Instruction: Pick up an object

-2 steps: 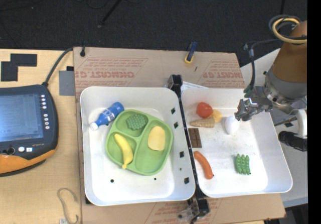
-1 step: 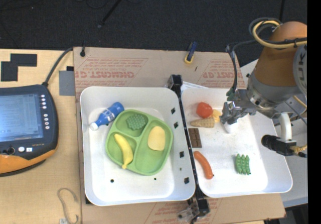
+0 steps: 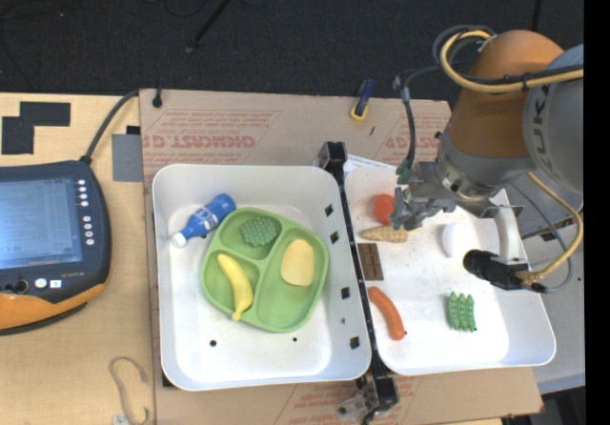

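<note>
The gripper (image 3: 408,215) is shown low in the right bin (image 3: 534,342), at its upper left part, directly above one end of a tan stick (image 3: 384,235) and just beside a red-orange piece (image 3: 382,207). Whether the claw is apart or together cannot be told, since it is masked by the wrist. No object is seen clamped, so the pick is judged not yet made. The stick, lying flat and roughly crosswise in the bin, is taken as the likely target; it is touched or nearly touched by the tool. For a sound grasp, the stick should be straddled across its narrow width, near its middle rather than its end, so that it is not tipped or rolled out on closing. The red-orange piece close by may be nudged or caught as well. An orange sausage (image 3: 387,313), a green pod (image 3: 461,312) and a white lump (image 3: 451,239) lie well apart in the same bin. The left bin (image 3: 191,356) bears a green tray (image 3: 276,318), on which a banana (image 3: 234,284) rests, and a blue bottle (image 3: 204,219).
</note>
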You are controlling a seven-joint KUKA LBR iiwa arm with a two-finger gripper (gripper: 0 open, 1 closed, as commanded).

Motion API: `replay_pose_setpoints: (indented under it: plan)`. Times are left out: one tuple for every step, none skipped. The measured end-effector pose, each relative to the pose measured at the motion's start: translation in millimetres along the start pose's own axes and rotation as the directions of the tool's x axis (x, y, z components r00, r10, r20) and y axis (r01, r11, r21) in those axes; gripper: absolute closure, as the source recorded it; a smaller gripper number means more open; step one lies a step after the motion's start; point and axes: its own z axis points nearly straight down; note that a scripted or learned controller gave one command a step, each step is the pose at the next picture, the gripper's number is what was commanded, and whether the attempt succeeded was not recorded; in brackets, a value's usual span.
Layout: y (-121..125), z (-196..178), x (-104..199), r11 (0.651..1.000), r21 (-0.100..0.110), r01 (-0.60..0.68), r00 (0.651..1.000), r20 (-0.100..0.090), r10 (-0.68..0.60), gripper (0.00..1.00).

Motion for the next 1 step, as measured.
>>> replay_pose_setpoints:
  plan:
    - [-5.2, 10.8, 53.9, 1.0, 0.003, 0.0, 1.0, 0.0, 0.0, 1.0]
